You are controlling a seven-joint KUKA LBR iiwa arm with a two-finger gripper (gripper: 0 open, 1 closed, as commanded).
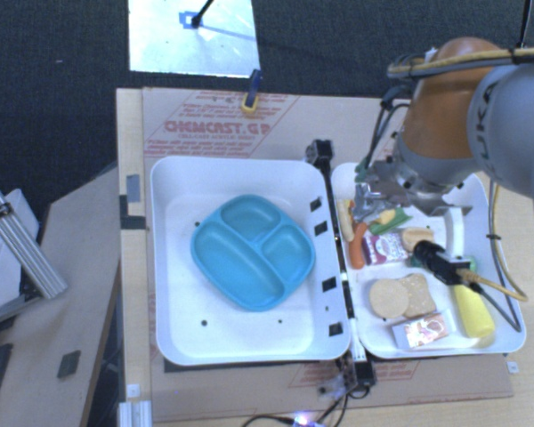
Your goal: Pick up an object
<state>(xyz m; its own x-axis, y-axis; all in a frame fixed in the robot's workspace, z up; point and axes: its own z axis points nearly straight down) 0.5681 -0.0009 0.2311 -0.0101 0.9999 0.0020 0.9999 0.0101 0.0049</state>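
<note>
The metal two-finger tool (pixel 367 201) hung low over the far left corner of the right-hand shallow white plastic bin (pixel 514 332). The wrist above hid its tip, so I could not tell how far open it was or whether it had hold of anything.

The likeliest things to pick lay just beside it. A small orange carrot-shaped toy (pixel 358 244) lay lengthwise along the bin's left wall, and a thin green strip (pixel 395 224) lay next to a short yellow piece (pixel 384 216). All three looked like light, stiff plastic play food. The carrot was probably smooth and a little slippery, so it was best taken across its middle, though the wall close by left little room.

Nearer the camera were:
- a flat pouch with a reddish label (pixel 387 248)
- a round tan biscuit (pixel 389 299) touching a pale bread-like slice (pixel 419 290)
- a shiny foil-look packet (pixel 421 331)
- a long yellow rounded piece (pixel 474 313)

The pouch and packet seemed thin and flat, and so awkward to pinch from above. Their print was too small to read.

The left-hand white bin (pixel 173 238) held only a sky-blue divided plastic plate (pixel 252 251), which was broad, rigid and hard to grip except at its rim.

Under both bins, on the worktop, lay a brown cardboard sheet (pixel 218 123) printed in red with what looked like "CHEMCAST GP". The smaller line beneath it was illegible.
</note>
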